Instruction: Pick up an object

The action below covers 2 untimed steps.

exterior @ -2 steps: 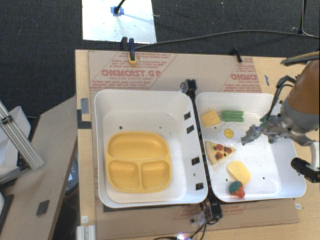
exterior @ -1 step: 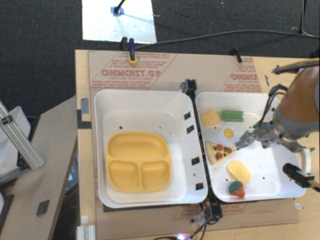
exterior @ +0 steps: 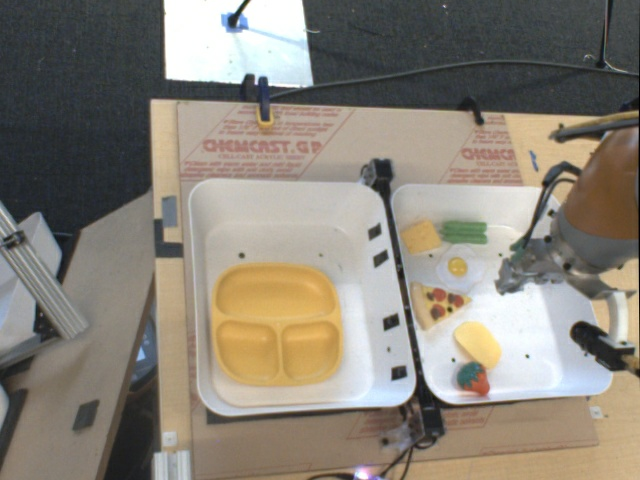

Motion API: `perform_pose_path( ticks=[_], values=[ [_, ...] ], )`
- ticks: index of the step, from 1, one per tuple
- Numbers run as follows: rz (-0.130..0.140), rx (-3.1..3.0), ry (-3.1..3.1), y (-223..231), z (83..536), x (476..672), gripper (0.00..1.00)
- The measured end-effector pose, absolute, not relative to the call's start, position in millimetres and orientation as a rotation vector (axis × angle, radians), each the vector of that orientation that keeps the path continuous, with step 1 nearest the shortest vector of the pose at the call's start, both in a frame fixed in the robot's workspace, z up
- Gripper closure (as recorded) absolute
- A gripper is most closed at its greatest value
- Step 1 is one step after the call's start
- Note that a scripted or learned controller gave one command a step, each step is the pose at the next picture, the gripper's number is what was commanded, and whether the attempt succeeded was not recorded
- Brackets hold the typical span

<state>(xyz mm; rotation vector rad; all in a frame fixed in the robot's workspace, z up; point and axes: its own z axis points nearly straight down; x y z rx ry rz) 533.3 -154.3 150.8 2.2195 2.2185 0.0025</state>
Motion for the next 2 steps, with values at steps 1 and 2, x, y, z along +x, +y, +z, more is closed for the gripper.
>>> perform_pose_path(
  ticks=[1,2],
  values=[
    [0.005,2.213,2.222,-155.5,194.9,538.9,1.00],
    [0.004,2.213,2.222,-155.8,227.5,540.4,1.00]
  ],
)
